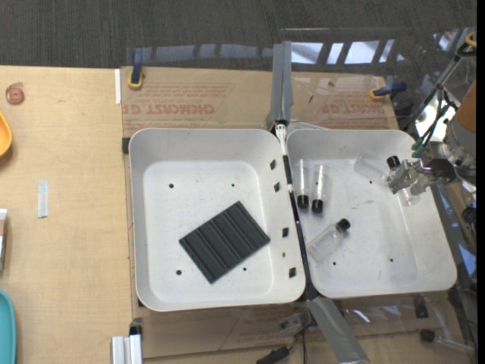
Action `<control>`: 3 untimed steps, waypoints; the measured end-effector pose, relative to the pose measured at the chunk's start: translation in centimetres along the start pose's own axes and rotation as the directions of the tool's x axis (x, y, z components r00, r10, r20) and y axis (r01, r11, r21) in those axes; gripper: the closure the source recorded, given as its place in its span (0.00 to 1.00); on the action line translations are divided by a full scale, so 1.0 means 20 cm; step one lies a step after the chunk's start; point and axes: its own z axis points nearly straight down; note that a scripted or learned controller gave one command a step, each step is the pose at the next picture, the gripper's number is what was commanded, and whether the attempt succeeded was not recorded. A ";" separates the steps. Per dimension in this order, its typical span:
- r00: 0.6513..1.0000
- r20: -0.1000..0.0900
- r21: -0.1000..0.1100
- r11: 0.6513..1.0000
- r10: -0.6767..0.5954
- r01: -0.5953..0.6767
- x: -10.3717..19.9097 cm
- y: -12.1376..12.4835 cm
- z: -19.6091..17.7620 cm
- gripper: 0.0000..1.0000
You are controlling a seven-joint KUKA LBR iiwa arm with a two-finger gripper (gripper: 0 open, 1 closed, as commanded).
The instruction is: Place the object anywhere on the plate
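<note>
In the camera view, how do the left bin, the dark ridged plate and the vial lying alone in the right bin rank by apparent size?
1. Left bin, clearly the largest.
2. Dark ridged plate, lying flat inside that bin.
3. Lone vial, by far the smallest; it lies about as near the camera as the plate, so perspective does not change this order.

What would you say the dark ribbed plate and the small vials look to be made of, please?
The ribbed plate looks like matte black plastic or rubber: it is dull, with no glare along its ridges. The vials look like clear plastic or glass with black caps, since the white bin shows through them; which one is unclear.
</note>
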 end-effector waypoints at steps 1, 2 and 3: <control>1.000 -0.001 0.001 1.000 0.017 -0.017 0.26 -0.33 0.01 1.00; 0.991 0.000 -0.001 0.991 -0.133 0.133 0.63 -0.35 -0.05 1.00; 0.990 0.001 0.001 0.990 -0.138 0.138 0.96 -0.03 0.04 1.00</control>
